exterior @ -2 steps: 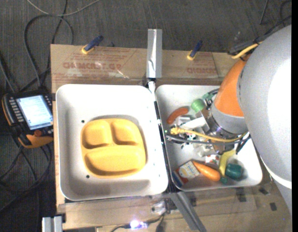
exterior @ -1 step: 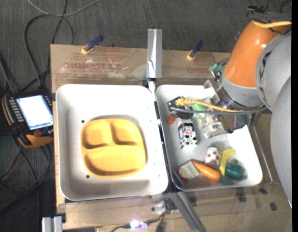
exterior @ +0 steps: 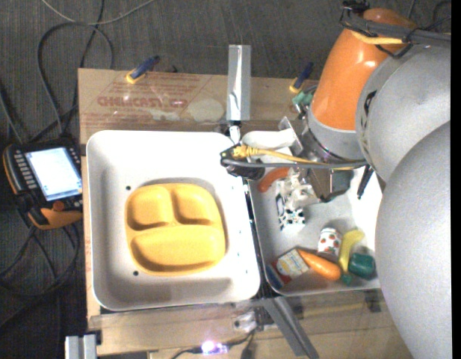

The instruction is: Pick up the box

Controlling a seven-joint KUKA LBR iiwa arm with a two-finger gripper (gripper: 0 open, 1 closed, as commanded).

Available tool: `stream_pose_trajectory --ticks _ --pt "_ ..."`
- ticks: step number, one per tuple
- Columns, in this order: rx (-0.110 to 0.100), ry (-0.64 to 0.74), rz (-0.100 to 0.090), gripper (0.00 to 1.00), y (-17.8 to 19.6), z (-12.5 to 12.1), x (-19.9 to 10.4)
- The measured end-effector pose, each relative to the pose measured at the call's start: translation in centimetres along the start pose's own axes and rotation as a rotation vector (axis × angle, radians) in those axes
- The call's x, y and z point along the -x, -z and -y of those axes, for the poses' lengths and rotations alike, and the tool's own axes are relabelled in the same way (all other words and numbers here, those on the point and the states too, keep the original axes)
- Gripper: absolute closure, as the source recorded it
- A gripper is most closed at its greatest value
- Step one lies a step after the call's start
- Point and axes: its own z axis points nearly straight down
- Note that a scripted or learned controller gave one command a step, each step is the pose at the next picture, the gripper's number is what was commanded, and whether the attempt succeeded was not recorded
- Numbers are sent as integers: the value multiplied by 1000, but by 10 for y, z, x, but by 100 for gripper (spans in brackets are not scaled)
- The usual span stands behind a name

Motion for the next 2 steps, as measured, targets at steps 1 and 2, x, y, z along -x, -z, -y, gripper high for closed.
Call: stream_pose_trajectory --ticks 1,2 --pt "3 2 3 100 8 1 0" --pt "2 2 -3 100 98 19 -27"
